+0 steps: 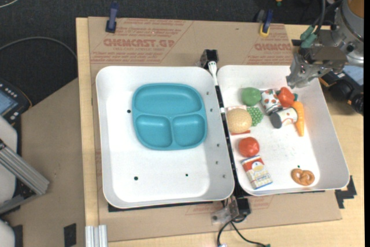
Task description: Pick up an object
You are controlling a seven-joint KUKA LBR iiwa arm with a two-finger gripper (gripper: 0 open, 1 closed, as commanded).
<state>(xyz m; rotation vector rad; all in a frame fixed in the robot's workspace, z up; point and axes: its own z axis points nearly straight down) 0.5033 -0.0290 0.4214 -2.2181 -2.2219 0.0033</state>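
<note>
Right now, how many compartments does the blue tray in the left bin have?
3. The blue tray has one wide compartment across its far side and two smaller ones on its near side, one to the left and one to the right. None looks hidden.

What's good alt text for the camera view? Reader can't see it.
The arm's tool hovers over the far end of the right bin, just above a cluster of toy food: a carrot, tomato, bread roll, pretzel and small carton. The left bin holds a teal divided plate.
</note>
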